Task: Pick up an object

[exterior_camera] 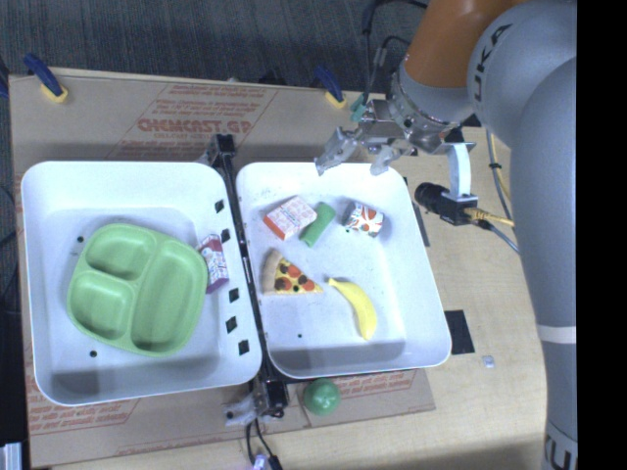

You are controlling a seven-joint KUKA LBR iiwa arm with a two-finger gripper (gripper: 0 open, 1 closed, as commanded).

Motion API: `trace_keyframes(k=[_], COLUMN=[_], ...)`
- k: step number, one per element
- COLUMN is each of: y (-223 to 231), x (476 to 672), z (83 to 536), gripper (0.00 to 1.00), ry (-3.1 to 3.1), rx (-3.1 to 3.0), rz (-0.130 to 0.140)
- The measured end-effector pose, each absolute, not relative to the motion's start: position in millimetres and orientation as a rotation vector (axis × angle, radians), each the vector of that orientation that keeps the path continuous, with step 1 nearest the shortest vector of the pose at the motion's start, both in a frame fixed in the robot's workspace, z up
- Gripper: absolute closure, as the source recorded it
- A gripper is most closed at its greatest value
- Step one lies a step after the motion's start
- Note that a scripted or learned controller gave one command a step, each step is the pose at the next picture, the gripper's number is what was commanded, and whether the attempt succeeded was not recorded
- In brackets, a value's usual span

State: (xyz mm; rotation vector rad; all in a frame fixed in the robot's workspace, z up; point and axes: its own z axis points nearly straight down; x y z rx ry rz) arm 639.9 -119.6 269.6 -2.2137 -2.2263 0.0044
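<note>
My gripper (354,162) hangs open over the far rim of the right bin (423,302), with nothing between its fingers. Below it in that bin lie an orange and white box (289,218), a green block (316,223) leaning against the box, and a small red and white object (364,220). Nearer the front are a pizza slice toy (289,277) and a yellow banana (358,306). The gripper stands apart from all of them, closest to the red and white object.
The left bin (39,194) holds a green divided plate (137,287) and a small purple packet (214,260) by its right wall. A green ball (320,396) sits on the bench in front of the right bin. Blue clamps (46,76) hold the cardboard's far edge.
</note>
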Motion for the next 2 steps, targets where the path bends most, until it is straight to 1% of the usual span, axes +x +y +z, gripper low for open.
trace_keyframes(k=[1, 2], y=[-98, -37], x=[656.7, 632.8], z=[402, 406], gripper=[0.0, 0.0], ry=[-2.23, -2.228], rx=[-2.216, -2.212], rz=[-0.001, 0.002])
